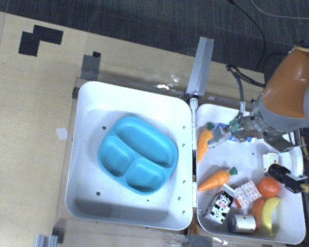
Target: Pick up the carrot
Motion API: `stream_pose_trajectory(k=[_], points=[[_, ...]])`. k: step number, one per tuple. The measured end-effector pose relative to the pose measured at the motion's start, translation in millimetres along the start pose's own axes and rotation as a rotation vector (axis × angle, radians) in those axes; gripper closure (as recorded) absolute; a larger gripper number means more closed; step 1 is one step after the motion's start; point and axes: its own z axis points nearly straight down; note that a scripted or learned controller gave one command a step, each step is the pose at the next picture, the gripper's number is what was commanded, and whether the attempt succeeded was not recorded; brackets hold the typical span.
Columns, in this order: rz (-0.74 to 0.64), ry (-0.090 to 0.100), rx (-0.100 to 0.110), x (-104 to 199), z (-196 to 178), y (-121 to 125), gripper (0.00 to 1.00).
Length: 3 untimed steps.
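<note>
Gripper [231,129] tip blurred, above carrot [215,180]

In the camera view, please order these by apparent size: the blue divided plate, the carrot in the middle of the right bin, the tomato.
1. blue divided plate
2. carrot
3. tomato

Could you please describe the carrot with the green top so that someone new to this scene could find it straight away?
Look in the right-hand white bin, near its left wall and about midway down. The carrot lies there at a slant, its green top pointing up and right toward a white patterned packet. Unlike the other orange piece higher up against the same wall, this one tapers to a point and carries a green tuft.
</note>
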Motion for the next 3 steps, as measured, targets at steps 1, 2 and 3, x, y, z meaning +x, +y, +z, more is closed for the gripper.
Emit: stream_pose_trajectory(k=[1, 2, 3], points=[[-0.037, 0.001, 0.004, -23, 46, -99, 0.0], [-0.078, -0.002, -0.01, -17, 96, -53, 0.0], [-0.081, -0.003, -0.015, -17, 84, -51, 1.0]])
